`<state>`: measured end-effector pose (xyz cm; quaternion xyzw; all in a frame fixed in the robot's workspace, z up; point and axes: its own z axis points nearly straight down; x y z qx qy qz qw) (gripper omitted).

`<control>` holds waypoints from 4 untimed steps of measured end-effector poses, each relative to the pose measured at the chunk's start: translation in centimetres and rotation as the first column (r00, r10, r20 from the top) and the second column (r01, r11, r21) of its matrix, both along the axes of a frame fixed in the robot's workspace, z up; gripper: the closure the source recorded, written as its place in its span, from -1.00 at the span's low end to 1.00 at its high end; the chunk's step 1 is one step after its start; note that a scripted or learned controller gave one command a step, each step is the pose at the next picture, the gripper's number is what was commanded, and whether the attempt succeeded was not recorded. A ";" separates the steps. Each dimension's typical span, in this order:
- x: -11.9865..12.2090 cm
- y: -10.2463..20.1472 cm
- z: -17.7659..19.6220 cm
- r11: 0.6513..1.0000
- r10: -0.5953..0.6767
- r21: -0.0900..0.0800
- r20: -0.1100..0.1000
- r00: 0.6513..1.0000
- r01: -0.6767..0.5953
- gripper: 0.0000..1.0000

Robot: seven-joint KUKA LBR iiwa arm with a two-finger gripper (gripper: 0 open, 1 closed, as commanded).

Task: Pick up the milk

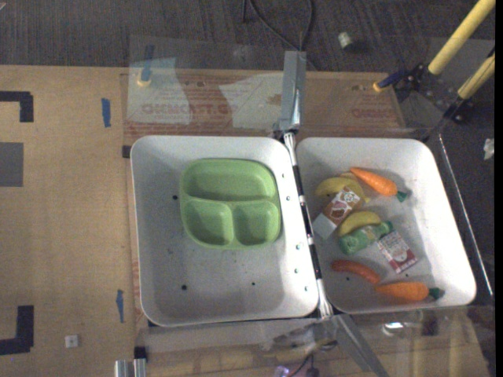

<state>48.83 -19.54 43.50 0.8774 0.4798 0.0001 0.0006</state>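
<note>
Pre-grasp step is being judged pending: milk carton (397, 251) is lying at 4 o'clock in right bin (448, 203), green bottle (363, 238) beside it at 9 o'clock. A descent from above is being called for; gripper state cannot be told.

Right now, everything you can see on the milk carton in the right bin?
The milk carton is a small toy carton lying flat on its side in the right bin, near the divider. Its upper face is brown and red with white print, its lower-left end pale grey-white. It lies slantwise, overlapping one banana above it and touching a second banana at its lower right. Print unreadable.
</note>
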 end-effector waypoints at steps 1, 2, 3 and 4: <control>0.1 0.0 1.0 1.000 0.002 -0.002 0.001 1.000 -0.002 1.00; 0.1 0.0 1.0 1.000 0.002 -0.003 0.001 1.000 -0.002 -1.00; -0.8 -1.0 -4.6 0.982 -0.186 0.002 -0.003 0.982 0.186 -1.00; -0.9 -2.0 -8.9 0.978 -0.207 0.001 -0.002 0.978 0.207 -1.00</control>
